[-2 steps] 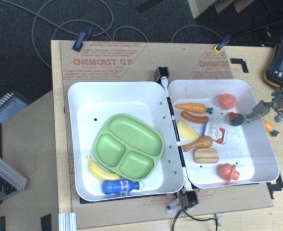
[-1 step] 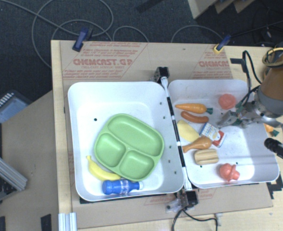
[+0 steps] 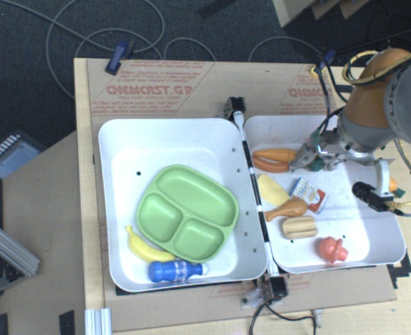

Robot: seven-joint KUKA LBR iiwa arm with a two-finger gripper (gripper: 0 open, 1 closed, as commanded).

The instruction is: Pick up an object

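Whether the gripper jaws are apart or together can't be told, they're too small and blurred. Going near to far in the right bin: a pink toy is seen at the front edge, then a bun, a drumstick, a small packet. A hot dog is found near the back, just beside the gripper.

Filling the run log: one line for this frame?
arm: over right bin | gripper: beside orange carrot-like toy, grasp unclear | left bin: green tray, banana, blue bottle
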